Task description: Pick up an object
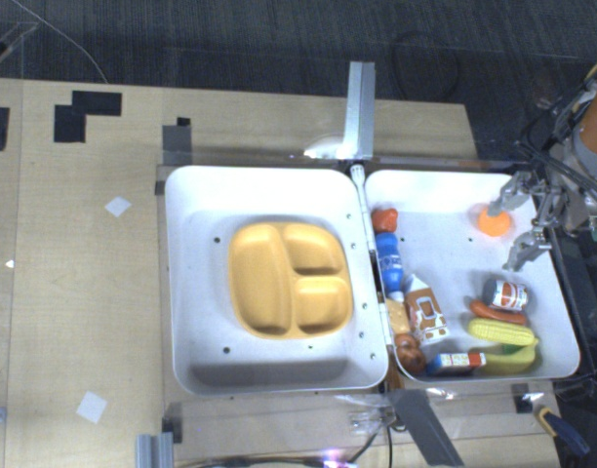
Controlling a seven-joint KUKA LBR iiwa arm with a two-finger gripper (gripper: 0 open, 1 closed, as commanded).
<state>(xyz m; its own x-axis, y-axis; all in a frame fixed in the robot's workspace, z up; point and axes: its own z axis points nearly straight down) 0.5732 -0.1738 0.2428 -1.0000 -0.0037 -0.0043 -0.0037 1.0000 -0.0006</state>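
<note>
Camera view: the gripper (526, 224) hangs over the back right part of the right bin (445, 198), its two fingers spread apart with nothing between them. One finger (511, 196) sits just beside an orange piece (493, 222), which lies on the bin floor. The other items are untouched: a can (504, 295), a sausage (497, 313), corn (501, 332), a banana (511, 359), a box (427, 315), a blue bottle (390, 265) by the divider. The left bin (196, 261) holds a yellow tray (289, 278).

As I judge it, nothing is picked yet; the arm looks poised near the orange piece. Descent, closing and lifting remain.
</note>
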